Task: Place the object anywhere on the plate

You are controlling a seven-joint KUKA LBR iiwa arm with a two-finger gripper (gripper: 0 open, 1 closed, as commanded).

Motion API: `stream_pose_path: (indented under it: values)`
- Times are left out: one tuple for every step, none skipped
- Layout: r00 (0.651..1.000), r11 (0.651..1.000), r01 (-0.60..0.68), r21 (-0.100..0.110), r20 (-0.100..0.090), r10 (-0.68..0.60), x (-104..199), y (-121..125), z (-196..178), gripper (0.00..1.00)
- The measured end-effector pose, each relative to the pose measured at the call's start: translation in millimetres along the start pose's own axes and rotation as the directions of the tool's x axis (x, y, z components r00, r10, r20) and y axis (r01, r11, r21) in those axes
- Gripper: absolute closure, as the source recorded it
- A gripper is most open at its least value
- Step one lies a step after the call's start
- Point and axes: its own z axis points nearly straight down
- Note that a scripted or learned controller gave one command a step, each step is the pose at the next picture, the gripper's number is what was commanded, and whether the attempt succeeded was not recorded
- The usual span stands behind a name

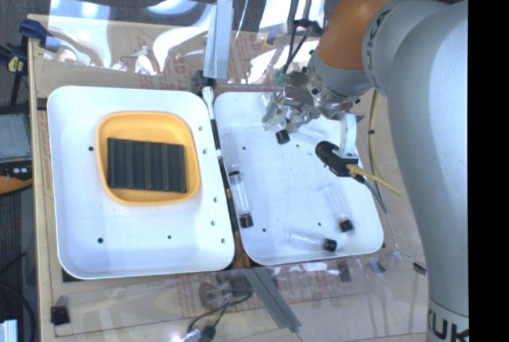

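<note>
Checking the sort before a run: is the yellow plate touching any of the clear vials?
Apart. The camera view shows the yellow plate in the left bin, and the vials lie in the right bin.

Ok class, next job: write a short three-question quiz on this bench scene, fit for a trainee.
1. True or false: the yellow plate sits in the right bin.
2. Which bin does the claw hang over? A) left B) right
3. Fill in: the clear vials lying in the right bin have ___ caps.
Key: 1 false, it sits in the left bin; 2 B; 3 black.
</note>
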Motion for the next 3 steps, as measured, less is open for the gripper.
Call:
stream_pose_path:
  values:
    - [0.994, 0.994, 0.114, 0.002, 0.001, -0.114, 28.5, -43.9, 14.4, 1.0]
    - [0.98, 0.98, 0.2, 0.002, 0.002, -0.2, 100.8, -73.2, 14.0, 1.0]
    - [0.98, 0.98, 0.199, 0.002, 0.002, -0.199, 100.2, -73.1, 14.0, 0.0]
